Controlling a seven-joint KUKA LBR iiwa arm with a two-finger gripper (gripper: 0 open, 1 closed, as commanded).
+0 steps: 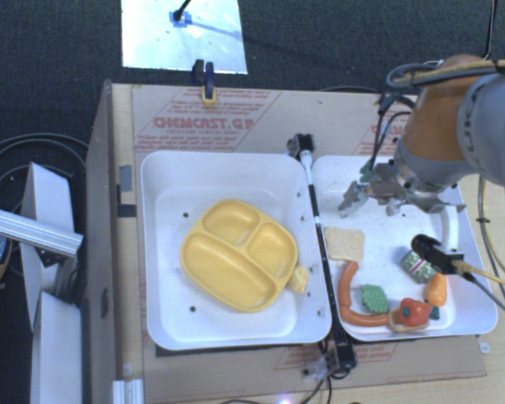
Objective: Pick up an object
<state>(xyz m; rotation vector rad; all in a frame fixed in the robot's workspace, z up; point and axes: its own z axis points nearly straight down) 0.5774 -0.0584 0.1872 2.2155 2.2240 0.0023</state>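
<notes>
Bench [236, 112]: brown board w/ red print, two white bins side by side. Arm [463, 116] enters from the right, grey w/ orange band, wrist over back of right bin [480, 310]. Left bin [164, 225] holds a yellow divided plate [238, 254], roughly centre, tilted diag. Gripper [353, 199] hangs above right bin's back-left area, nothing between its fingers; spread or closed, can't tell. Right bin contents: slice of bread [345, 243] near left wall; orange hot dog [351, 297] curving along front-left; red tomato [410, 311] at front edge; green can [417, 265] toward right side; small carrot [437, 289] just beside the can; green toy [374, 296] touching the hot dog.
</notes>
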